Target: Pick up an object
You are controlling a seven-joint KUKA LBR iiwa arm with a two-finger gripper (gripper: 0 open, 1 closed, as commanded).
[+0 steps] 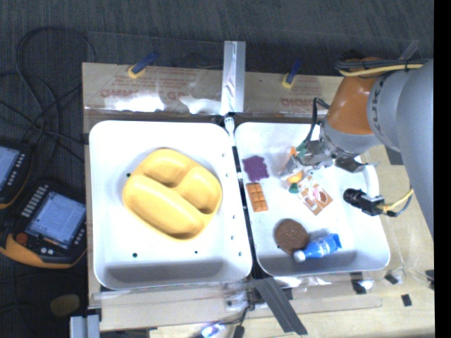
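My gripper (304, 158) hangs low over the upper middle of the right bin (373, 252), at the end of the grey arm with its orange band (350, 110). Just below it lie a small orange and green piece (294, 180) and a white packet with red print (315, 196). A purple lump (255, 167) rests to the gripper's left. An orange ridged bar (257, 196) lies by the bin's left wall. Near the front sit a brown round cookie (289, 235) and a blue bottle with a white cap (318, 246).
The left bin (106, 259) holds a large yellow rounded object (171, 193). A black cylinder with a cable (362, 199) sticks out from the arm over the right bin's right side. A handheld controller (42, 220) sits on the floor at far left.
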